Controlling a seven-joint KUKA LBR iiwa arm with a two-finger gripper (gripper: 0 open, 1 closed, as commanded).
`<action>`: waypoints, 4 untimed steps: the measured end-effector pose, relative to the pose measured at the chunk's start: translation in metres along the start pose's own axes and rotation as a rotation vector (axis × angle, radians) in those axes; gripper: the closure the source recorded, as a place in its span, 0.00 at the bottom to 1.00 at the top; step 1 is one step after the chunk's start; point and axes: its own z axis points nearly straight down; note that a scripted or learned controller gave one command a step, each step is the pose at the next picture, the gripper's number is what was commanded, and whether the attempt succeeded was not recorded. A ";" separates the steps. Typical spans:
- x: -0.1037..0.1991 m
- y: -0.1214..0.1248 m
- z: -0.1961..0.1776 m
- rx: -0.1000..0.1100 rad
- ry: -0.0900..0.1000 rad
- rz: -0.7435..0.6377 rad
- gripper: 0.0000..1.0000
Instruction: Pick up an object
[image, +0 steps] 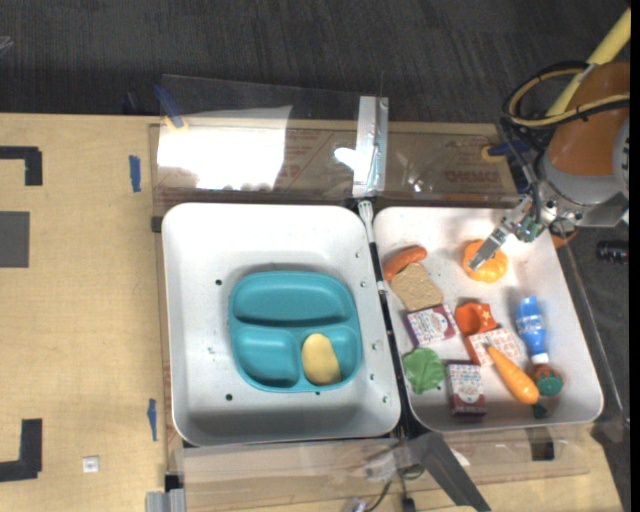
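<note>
Orange fruit (484, 259), round and yellow-orange, sits in the far part of the right bin (580, 400), and the gripper (492, 252) is right on top of it. The arm (585, 150) comes in from the upper right, so the fingers slant down and to the left, and their dark tips land on the fruit's upper right face. That contact line is what the coming move turns on: the fruit lies directly under and slightly left of the tips, not off to one side. From this angle the tips look drawn close together over the fruit, but whether they straddle it or merely press against its top cannot be told, so no grip can be claimed.

The fruit has no long axis to speak of, so finger orientation matters little; depth does. A round, smooth body is likely to squirt out if the tips close above its widest girth, so my judgement is that the fingers need to reach lower around it before any lift.

Neighbours leave room: the sausage (404, 259) and the bread slice (415, 287) lie to the left, apart from the fruit, and the blue bottle (530, 326) lies nearer the camera, well apart. The left bin (190, 300) holds a teal tray (290, 300) with a yellow potato-like piece (320, 359), far from the action.
</note>
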 end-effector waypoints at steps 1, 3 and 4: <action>-0.008 -0.015 0.036 0.000 0.021 0.297 0.00; -0.010 -0.012 0.013 -0.009 0.010 0.293 1.00; -0.011 -0.011 0.001 -0.013 0.005 0.293 1.00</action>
